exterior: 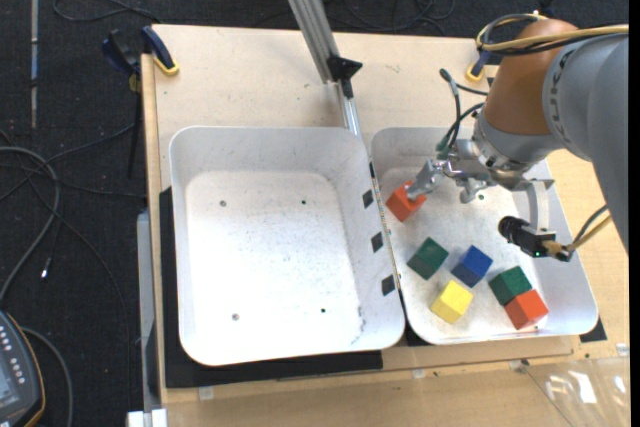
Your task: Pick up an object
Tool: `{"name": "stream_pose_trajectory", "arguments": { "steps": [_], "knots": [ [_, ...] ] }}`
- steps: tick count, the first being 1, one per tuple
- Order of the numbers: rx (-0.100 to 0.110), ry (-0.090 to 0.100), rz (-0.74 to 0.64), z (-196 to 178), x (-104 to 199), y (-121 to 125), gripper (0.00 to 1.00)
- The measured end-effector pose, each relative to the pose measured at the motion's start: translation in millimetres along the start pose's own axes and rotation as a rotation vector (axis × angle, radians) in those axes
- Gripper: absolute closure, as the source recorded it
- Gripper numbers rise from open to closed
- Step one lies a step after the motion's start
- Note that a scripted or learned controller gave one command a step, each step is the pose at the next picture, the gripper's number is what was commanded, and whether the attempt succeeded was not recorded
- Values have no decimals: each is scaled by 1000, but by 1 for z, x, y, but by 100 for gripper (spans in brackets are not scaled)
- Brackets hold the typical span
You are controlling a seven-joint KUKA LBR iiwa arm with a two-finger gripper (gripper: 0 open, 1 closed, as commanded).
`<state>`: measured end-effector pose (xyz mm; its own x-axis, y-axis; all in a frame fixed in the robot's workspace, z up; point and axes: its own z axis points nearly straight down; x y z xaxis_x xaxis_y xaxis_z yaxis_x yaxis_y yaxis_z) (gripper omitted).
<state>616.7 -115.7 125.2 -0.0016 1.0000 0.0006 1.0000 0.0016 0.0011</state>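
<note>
Gripping an orange block point(403, 204) in the right bin point(570, 310), the fingers point(418, 187) clamp it.

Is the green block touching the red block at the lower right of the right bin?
Touching. The camera view shows the green block pressed against the red block, no gap between them.

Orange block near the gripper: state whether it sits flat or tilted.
Tilted. The orange block shows a corner pointing down in the right bin, at the gripper. Cannot tell whether it is lifted.
</note>
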Motion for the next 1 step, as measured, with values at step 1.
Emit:
{"name": "stream_pose_trajectory", "arguments": {
  "steps": [1],
  "knots": [
    [-6, -2, -4, 30, 15, 64, 0]
  ]
}}
